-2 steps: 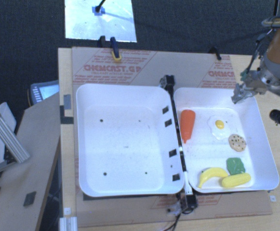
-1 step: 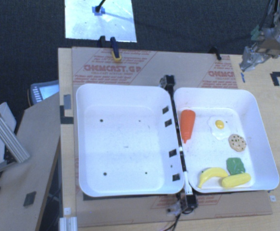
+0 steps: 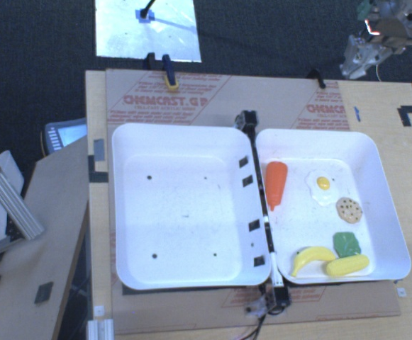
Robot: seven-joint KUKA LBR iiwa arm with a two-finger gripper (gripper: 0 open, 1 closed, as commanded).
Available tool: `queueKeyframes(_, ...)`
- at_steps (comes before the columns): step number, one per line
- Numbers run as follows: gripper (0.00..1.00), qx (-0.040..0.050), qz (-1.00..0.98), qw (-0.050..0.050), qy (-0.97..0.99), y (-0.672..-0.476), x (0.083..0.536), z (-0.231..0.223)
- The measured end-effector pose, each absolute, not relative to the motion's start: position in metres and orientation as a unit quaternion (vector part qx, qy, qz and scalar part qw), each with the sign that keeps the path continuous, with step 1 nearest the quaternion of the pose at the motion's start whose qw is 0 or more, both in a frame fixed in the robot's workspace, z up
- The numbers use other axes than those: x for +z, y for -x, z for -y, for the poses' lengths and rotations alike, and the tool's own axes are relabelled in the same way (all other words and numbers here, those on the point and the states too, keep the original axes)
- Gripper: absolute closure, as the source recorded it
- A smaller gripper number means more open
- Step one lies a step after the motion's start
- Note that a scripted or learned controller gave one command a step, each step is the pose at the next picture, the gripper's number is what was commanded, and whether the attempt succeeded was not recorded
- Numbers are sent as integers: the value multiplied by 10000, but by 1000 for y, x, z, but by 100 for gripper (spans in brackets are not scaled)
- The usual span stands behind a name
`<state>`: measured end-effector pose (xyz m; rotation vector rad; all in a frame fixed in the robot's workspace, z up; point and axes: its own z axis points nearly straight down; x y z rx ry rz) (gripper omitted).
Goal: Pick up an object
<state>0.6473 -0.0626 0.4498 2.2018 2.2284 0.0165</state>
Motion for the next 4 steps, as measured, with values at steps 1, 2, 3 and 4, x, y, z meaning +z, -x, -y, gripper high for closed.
queueKeyframes(1,100,62,-7119,37,-7023,-625,542,-24)
queueKeyframes(2,100,9,-7089,7,-7053,-611,535,-26)
queueKeyframes(3,100,7,-7088,6,-7055,-599,535,-29)
queueKeyframes(4,100,13,-7093,5,-7049,-562,536,-55)
